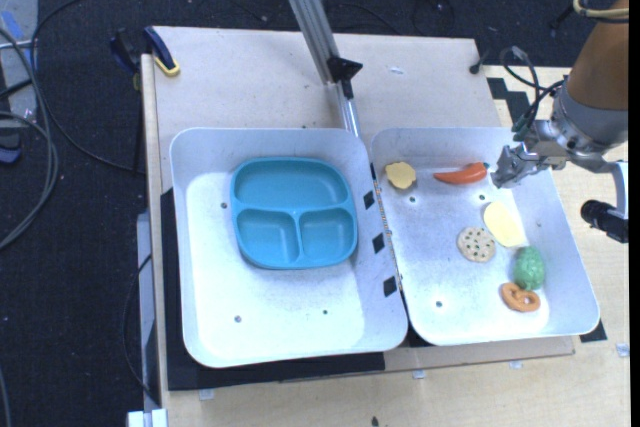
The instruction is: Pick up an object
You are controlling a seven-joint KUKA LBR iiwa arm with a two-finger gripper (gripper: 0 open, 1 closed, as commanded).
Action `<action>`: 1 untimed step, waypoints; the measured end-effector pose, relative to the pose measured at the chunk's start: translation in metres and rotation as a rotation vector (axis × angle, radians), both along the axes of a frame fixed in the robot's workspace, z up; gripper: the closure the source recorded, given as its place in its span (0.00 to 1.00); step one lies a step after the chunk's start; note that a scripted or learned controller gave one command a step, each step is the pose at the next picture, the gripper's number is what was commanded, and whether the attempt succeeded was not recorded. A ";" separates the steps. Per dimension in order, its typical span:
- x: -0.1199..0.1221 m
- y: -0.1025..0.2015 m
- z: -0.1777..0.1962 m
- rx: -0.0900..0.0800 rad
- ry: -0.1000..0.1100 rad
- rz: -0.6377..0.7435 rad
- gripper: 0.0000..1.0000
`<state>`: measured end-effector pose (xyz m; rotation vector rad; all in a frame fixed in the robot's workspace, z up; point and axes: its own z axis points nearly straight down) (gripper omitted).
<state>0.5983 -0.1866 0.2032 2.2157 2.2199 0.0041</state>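
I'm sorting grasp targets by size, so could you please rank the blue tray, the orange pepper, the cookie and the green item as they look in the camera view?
1. blue tray, clearly largest
2. orange pepper
3. cookie and green item: look alike, not ranked

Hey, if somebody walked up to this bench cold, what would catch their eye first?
Probably the bright blue divided tray, alone in the left bin. Next, the cluster of toy foods in the right bin: an orange-red pepper, a cookie and a green piece. The gripper sits at the pepper's right end.
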 end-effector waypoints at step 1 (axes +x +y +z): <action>-0.018 0.058 0.002 0.003 0.007 0.004 1.00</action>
